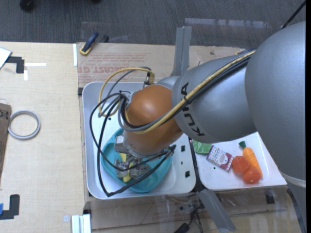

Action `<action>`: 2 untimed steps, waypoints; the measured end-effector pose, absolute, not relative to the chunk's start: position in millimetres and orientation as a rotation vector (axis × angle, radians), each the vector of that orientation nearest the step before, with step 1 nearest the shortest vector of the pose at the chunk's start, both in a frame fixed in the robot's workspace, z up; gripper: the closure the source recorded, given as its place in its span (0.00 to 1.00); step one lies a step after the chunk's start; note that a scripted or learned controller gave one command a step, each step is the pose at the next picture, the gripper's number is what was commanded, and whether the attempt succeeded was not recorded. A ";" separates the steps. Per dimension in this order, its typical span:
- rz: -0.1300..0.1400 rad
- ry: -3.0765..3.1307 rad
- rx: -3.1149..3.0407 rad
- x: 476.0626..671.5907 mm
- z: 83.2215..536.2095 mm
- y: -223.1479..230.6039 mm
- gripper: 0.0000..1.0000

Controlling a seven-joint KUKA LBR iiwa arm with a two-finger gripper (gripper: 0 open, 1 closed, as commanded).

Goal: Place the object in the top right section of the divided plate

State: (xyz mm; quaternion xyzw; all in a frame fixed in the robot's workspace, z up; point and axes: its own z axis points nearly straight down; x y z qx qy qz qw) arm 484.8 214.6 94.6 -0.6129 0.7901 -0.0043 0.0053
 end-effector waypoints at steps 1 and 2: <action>0.005 2.331 -2.097 582.3 93.0 221.0 1.00; 0.007 2.332 -2.097 581.9 93.1 221.5 0.00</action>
